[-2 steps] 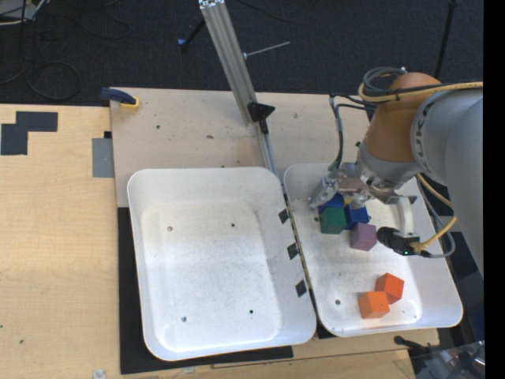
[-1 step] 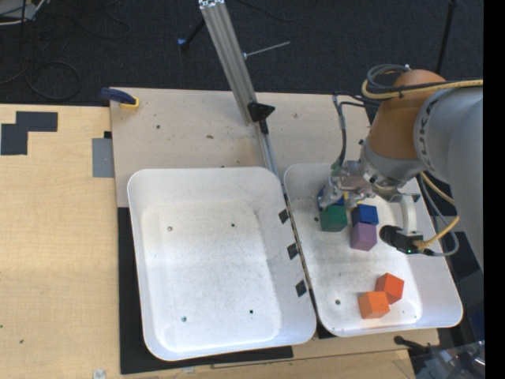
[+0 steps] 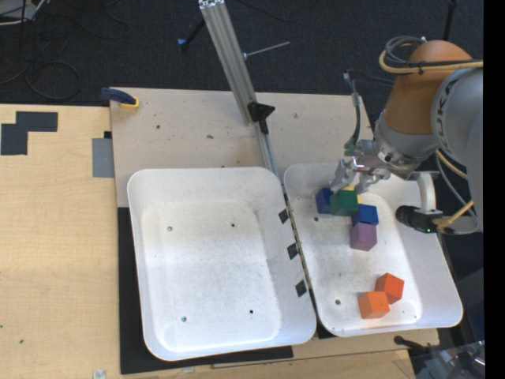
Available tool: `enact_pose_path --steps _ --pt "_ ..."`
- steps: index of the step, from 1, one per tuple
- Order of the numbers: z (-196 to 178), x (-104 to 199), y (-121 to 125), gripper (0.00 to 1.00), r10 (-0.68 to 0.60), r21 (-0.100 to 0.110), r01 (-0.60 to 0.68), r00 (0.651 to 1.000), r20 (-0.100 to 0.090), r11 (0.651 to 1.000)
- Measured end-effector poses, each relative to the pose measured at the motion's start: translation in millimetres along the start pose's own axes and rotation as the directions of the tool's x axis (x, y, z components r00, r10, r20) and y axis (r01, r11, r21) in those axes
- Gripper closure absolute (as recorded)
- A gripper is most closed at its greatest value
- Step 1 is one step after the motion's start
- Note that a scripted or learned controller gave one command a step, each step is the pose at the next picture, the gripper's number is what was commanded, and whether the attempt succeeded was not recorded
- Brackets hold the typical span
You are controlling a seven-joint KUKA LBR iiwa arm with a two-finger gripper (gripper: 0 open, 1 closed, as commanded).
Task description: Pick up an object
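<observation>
Orange blocks [image 3: 381,295] lie near the right bin's [image 3: 442,306] front edge; the end effector [image 3: 353,178], grip state unclear, hovers over the clustered green block [image 3: 344,202], risking a jammed pick.

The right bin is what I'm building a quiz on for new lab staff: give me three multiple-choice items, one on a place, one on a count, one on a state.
1. Where is the gripper?
A. over the left bin
B. above the green block
C. by the orange blocks

2. How many orange blocks lie in the right bin?
A. one
B. two
C. four

3. How do the two orange blocks sit?
A. side by side
B. stacked
C. in separate bins

Answers:
1 B, it hangs over the green block in the cluster.
2 B, two orange blocks at the near end.
3 A, they sit next to each other.
</observation>
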State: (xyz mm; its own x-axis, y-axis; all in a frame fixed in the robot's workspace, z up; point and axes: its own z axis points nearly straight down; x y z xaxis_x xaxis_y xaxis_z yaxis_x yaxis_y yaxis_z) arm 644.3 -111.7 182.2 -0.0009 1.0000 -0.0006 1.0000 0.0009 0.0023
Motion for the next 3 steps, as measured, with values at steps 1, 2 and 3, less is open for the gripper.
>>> enact_pose_path --steps 1,2,3 --pt "-52.5 -1.9 0.1 1.00 0.002 0.001 -0.002 1.000 0.000 1.000" --pt "-42.5 56.6 6.1 1.00 -0.003 0.007 0.003 1.000 -0.003 1.000" --pt "-34.4 115.9 9.8 1.00 -0.003 0.008 0.003 1.000 -0.003 1.000"
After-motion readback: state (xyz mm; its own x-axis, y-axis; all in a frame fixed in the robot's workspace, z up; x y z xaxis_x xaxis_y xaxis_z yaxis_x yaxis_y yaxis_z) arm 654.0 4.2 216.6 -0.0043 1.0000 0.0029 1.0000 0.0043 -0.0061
